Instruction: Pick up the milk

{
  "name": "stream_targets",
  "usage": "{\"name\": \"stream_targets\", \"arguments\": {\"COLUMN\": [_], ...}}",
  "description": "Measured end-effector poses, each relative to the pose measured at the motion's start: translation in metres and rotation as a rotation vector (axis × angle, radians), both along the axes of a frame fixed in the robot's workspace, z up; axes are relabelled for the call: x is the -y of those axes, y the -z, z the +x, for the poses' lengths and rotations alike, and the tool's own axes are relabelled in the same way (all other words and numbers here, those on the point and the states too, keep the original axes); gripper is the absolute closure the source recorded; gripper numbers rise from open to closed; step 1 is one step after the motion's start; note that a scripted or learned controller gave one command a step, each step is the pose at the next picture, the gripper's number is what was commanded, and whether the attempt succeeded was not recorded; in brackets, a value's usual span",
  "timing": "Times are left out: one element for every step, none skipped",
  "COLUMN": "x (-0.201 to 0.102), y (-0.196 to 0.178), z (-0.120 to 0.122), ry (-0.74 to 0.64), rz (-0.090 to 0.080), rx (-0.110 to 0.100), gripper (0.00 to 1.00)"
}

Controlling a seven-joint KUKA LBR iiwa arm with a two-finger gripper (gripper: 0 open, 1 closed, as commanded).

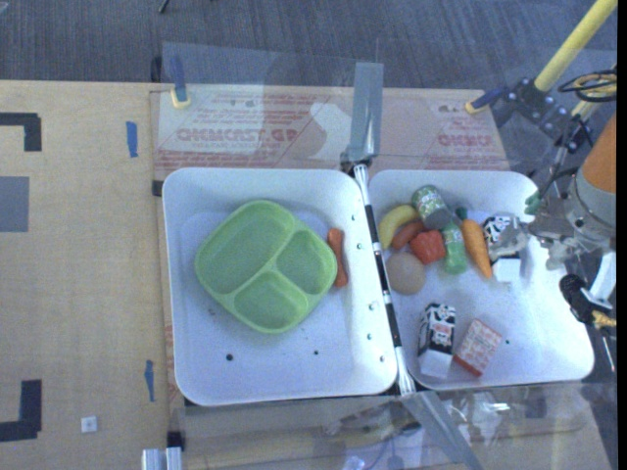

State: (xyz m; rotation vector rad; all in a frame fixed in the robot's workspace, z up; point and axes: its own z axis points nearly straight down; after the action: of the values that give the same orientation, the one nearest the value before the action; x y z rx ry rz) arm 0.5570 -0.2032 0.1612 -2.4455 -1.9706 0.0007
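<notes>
The gripper (516, 246), in the right white bin (549, 360), clamps a small black-and-white cow-patterned milk carton (502, 233) beside an orange carrot (477, 248).

The light wooden bench (78, 292) carries two shallow white bins side by side: the left bin (196, 360) and the right bin (549, 351), edges touching.

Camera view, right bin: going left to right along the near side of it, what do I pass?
Beige egg-like ball → cow-print milk carton → small red box. Farther back, at the bin's right side, the claw sits beside a second cow-print carton.
</notes>
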Motion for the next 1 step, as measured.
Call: {"name": "stream_targets", "arguments": {"x": [0.0013], "y": [0.0651], "z": [0.0155], "ry": [-0.055], "rz": [0.007], "rx": [0.004], "gripper": [0.0]}}
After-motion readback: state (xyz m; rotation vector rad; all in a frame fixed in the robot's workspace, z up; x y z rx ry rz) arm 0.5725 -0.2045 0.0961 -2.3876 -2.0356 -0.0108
